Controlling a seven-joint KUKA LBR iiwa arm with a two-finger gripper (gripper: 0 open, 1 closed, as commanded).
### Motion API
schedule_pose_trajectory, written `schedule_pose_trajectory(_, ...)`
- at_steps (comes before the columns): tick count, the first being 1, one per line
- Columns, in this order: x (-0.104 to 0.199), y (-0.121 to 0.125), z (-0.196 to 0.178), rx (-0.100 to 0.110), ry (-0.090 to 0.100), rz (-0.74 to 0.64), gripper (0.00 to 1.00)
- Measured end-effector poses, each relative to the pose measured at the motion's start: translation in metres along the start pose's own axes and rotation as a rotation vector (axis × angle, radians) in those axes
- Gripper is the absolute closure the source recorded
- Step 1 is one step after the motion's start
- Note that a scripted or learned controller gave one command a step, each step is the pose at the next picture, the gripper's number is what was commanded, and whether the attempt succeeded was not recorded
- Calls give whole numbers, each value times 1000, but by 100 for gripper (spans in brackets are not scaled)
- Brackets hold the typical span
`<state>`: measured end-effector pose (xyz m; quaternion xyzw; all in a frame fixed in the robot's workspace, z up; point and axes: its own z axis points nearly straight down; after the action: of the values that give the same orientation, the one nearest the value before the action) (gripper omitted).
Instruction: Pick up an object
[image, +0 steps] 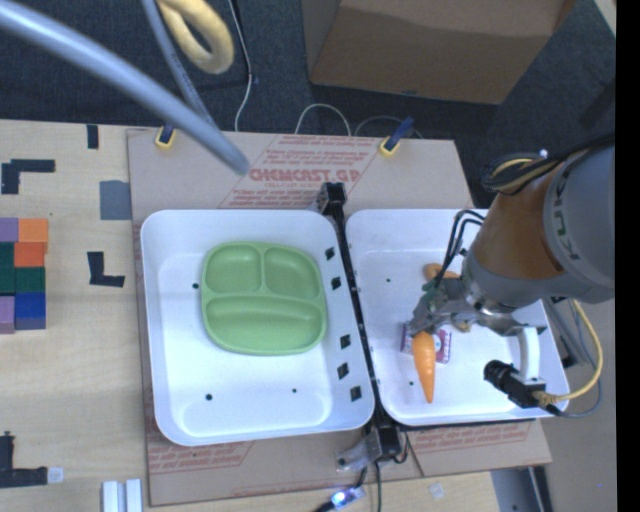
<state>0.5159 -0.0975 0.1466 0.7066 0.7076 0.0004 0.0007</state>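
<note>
Camera view: left bin (170, 400) holds green tray (265, 298); right bin (385, 250) holds carrot (425, 365); end effector (432, 318) state unclear.

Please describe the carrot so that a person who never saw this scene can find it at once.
Look at the right white bin, beside the bin holding the green divided plate. Just under the gripper lies the carrot, orange, tapering toward the bin's near edge.
</note>
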Motion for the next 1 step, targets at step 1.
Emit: schedule_pose_trajectory(1,-2,1,-63,-2,-1,0,100)
